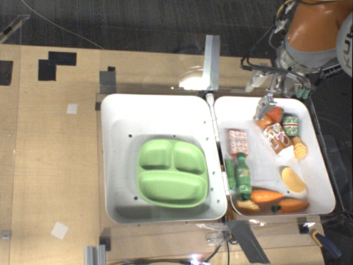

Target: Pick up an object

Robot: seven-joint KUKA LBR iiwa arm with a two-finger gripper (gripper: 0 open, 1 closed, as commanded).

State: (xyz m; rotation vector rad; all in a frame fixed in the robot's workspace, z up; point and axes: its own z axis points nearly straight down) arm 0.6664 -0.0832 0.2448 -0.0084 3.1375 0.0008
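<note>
My gripper (268, 100) hangs over the far end of the right bin (325, 175), just above a red-orange toy (272, 116) and close to touching it. Beside that toy lie a green can (290, 125), a brown and white packet (277, 138) and a yellow ridged piece (299, 148). Nearer the bin's left wall are a pink box (237, 141) and a green bottle (242, 173). A yellow slice (293, 180) and two carrots (267, 195) (293, 205) rest at the near end. Nothing is visibly lifted.
The left bin (118, 126) holds a green divided plate (172, 173). A metal post (212, 65) stands behind the divider between the bins. The grey arm with its orange band (314, 26) and cables reaches in from the upper right.
</note>
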